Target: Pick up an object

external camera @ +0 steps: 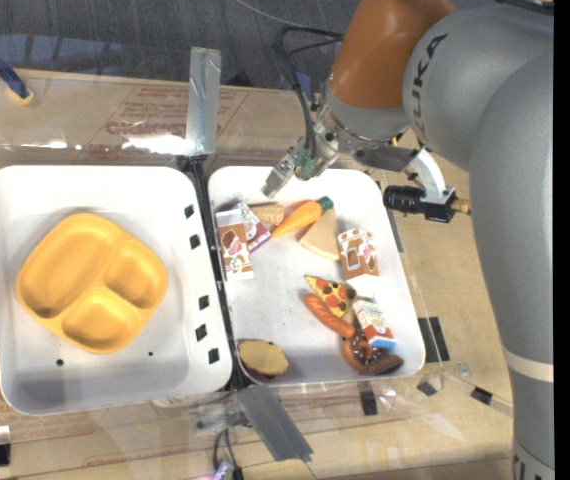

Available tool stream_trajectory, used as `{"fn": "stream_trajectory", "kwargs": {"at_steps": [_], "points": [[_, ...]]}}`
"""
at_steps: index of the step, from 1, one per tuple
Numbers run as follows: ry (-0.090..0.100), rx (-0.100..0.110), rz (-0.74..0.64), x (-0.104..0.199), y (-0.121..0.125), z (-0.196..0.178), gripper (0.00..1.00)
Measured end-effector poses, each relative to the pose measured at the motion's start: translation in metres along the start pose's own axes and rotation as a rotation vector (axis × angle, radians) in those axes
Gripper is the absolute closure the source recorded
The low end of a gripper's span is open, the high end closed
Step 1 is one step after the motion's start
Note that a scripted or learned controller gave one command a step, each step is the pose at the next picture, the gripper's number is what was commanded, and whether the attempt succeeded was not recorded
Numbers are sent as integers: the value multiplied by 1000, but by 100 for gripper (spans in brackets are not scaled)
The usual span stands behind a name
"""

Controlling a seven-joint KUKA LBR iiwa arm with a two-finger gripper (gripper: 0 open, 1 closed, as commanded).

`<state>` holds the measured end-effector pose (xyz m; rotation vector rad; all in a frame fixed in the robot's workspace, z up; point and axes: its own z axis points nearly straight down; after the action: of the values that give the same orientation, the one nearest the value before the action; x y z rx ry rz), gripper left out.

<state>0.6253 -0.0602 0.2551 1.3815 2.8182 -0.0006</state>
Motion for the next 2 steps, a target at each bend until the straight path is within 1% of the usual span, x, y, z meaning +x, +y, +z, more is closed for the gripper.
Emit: {"fn": "stream_trajectory", "kwargs": {"at_steps": [1,2], "points": [[4,2,119,78,12,-3,100],[7,10,340,196,0,66,100]]}}
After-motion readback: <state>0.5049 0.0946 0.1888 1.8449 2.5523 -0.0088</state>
